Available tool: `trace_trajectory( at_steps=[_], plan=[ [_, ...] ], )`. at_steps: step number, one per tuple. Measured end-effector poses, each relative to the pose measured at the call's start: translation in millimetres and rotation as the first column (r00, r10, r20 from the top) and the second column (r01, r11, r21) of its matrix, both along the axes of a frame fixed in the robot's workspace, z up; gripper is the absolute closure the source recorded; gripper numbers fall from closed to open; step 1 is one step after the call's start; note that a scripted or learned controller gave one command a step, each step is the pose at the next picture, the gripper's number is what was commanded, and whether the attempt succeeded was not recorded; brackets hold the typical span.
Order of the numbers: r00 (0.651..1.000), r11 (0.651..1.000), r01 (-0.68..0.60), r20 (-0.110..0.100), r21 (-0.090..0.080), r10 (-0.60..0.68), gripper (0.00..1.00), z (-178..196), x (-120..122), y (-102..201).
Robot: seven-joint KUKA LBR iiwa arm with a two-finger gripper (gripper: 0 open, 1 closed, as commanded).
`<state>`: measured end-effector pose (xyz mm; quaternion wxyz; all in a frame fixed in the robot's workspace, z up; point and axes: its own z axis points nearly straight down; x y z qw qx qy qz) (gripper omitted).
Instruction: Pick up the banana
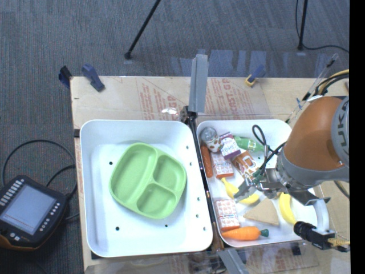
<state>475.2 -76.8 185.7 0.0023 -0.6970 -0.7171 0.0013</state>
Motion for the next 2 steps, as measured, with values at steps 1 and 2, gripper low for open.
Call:
trace_trajectory(
  at_steps=[1, 2],
  plan=[
    [0.986, 0.986, -0.166, 0.002, 0.0, 0.166, 0.0, -9.1, 16.4, -56.0],
    [0.861, 0.861, -0.509, 0.002, 0.004, 0.509, 0.0, -79.4, -0.6, -63.6]
  ],
)
